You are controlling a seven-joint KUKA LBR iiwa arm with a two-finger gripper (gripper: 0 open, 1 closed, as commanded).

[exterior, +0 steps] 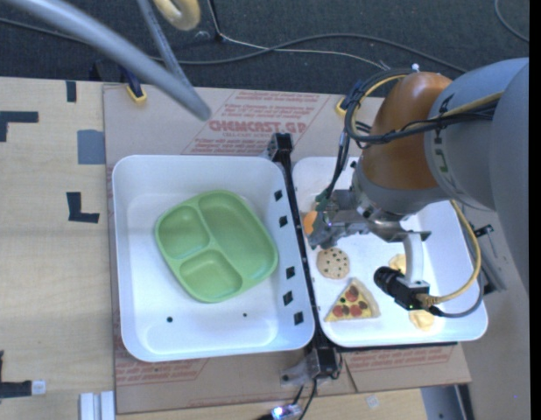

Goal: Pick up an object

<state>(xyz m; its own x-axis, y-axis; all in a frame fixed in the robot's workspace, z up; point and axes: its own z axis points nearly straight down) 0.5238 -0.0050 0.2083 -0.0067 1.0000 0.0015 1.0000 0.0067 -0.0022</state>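
My gripper (328,226) reaches down into the right bin (446,326), near its left wall, under the grey arm with its orange band (409,143). An orange object (310,221) peeks out just left of the gripper. Below it lie a round cookie (333,262) and a pizza slice (352,302). Yellow pieces (421,319) lie at the bin's lower right, and another yellow bit (396,262) sits beside the arm's black fitting. Nothing is visibly held.
The left bin (135,261) holds a green divided plate (216,244). A black divider (291,234) runs between the bins. Cables loop around the arm's wrist, and a grey pole (104,38) slants across the top left.
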